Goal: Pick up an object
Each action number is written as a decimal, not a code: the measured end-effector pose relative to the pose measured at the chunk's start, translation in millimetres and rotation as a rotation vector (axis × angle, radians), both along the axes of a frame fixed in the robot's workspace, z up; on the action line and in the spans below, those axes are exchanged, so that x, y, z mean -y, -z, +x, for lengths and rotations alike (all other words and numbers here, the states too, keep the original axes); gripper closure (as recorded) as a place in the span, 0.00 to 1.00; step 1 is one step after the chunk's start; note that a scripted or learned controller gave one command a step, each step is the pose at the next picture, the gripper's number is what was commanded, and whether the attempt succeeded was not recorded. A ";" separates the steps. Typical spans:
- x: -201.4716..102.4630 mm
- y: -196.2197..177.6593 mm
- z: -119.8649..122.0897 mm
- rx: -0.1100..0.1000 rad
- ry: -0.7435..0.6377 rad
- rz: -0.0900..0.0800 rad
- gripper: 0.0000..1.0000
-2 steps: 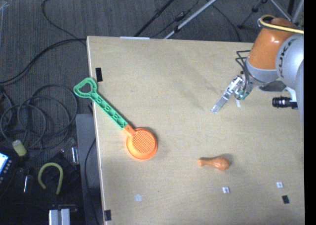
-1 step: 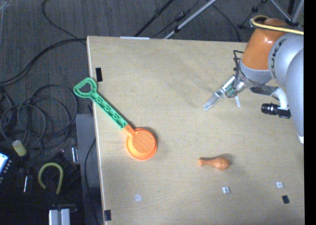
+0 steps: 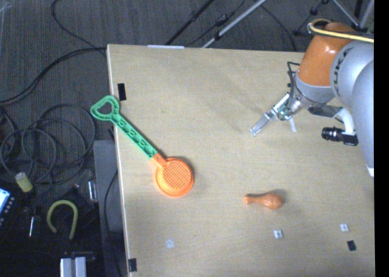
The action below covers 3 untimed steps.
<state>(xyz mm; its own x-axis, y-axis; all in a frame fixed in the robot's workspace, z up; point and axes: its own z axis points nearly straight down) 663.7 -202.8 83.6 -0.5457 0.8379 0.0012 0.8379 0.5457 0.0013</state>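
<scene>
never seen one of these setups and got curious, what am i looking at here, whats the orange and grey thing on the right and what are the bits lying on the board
The orange and grey thing is a robot arm, reaching in from the right of the picture. At its tip is a small two-finger gripper, its tool for grabbing things. It hangs over bare surface with nothing between its fingers.

The one picture comes from a fixed camera above the bench, looking down at a slant.

On the tan board lie two things: a toy strainer with a green handle and a round orange mesh head, near the left edge, and a small orange pear-shaped piece lower down, towards the middle. The arm is meant to pick one up and touches neither.

Cables lie on the dark floor at left.
</scene>
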 end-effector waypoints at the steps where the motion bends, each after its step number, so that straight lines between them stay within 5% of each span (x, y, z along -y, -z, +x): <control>1: -1.0 -9.8 0.9 0.003 -0.001 0.000 1.00; 2: -74.1 -109.1 4.1 0.002 -0.011 -0.001 1.00; 3: -141.1 -100.1 -3.6 0.000 -0.160 -0.002 1.00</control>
